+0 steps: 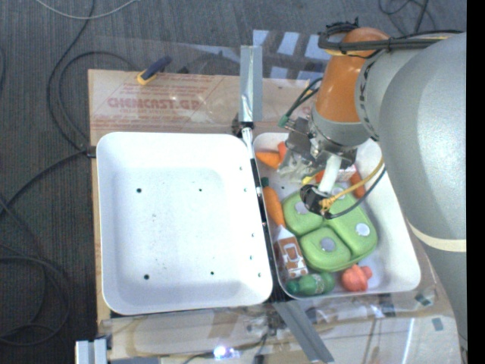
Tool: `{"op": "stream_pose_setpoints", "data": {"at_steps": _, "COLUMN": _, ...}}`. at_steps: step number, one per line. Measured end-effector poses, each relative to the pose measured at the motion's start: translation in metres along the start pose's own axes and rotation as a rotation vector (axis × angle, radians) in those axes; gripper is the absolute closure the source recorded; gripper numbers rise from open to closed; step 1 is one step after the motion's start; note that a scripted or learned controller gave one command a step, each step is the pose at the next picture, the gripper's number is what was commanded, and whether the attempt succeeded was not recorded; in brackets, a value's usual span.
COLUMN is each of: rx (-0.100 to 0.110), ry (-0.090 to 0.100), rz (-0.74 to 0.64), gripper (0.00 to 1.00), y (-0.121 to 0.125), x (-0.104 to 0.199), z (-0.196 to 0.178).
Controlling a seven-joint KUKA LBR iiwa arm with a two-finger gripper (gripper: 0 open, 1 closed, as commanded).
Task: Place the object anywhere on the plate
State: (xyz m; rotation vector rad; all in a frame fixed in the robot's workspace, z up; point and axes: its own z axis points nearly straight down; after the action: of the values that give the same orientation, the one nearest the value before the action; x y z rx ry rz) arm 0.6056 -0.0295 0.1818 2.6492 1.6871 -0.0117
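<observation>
A green plate (331,236) with three sections lies in the right bin (397,258). My gripper (316,180) hangs low over the back of that bin, at the plate's far edge, under the orange wrist band. Wires and the gripper body hide what is beneath it. An orange carrot (273,205) lies along the bin's left wall, just left of the plate. Another orange piece (267,158) sits at the back left corner, close to the gripper.
A brown packet (290,255), a dark green item (307,283) and a red-orange fruit (355,277) lie along the right bin's front edge. The left bin (178,218) stands beside it, across a dividing rim. The grey arm covers the right side.
</observation>
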Motion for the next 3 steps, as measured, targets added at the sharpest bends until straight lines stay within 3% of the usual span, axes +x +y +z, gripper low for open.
{"op": "stream_pose_setpoints", "data": {"at_steps": 1, "rx": 0.001, "ry": 0.004, "rz": -0.187, "gripper": 1.00, "y": -0.068, "x": 0.062, "z": 0.000}}
{"op": "stream_pose_setpoints", "data": {"at_steps": 2, "rx": 0.001, "ry": 0.004, "rz": -0.293, "gripper": 1.00, "y": -0.117, "x": 0.121, "z": 0.011}}
{"op": "stream_pose_setpoints", "data": {"at_steps": 3, "rx": 0.003, "ry": 0.002, "rz": -0.394, "gripper": 1.00, "y": -0.181, "x": 0.096, "z": 0.044}}
